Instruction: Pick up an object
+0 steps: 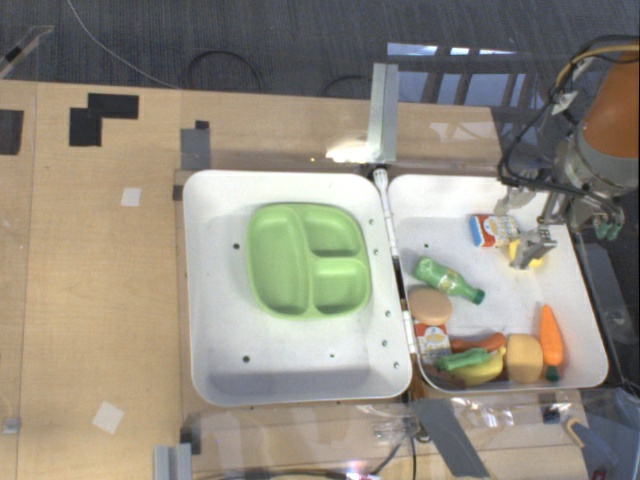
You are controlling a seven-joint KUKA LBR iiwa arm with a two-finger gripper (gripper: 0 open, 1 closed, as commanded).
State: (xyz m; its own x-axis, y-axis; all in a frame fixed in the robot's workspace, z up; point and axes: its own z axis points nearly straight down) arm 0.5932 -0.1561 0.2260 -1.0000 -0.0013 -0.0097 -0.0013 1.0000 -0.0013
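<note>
The claw (527, 230) hangs low over the right bin (590, 298), fingers apart, nothing between them. Nearest target: the small carton (487, 230), just beside the claw at 9 o'clock. The green bottle (449, 280) lies at 8 o'clock.

1 fixed overhead camera, slanted down at bench (90, 268).

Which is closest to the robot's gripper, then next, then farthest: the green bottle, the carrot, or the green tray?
From the gripper:
1. Green bottle, middle of the right bin.
2. Carrot, right bin's near right corner.
3. Green tray, in the left bin.
</note>
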